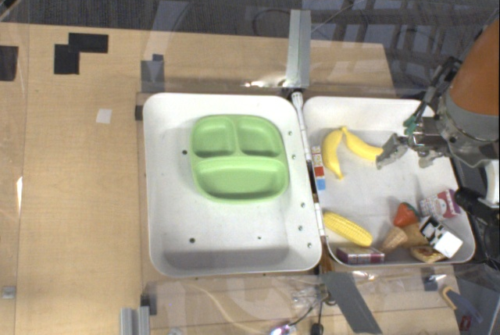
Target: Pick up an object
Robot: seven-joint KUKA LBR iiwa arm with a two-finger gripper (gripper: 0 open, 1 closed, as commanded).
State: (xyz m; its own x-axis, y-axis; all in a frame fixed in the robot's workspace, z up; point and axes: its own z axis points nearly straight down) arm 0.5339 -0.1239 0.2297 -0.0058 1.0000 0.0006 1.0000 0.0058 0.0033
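Reaching in from the right, the grey arm with its orange band hangs over the right bin, wrist bent so the gripper points toward the middle. Whether the gripper is spread or closed, I cannot tell. The left bin holds a green divided plate. Just left of the gripper — nearly touching — lie the bananas; a corn cob sits well below. Small packets carry labels too tiny to read.
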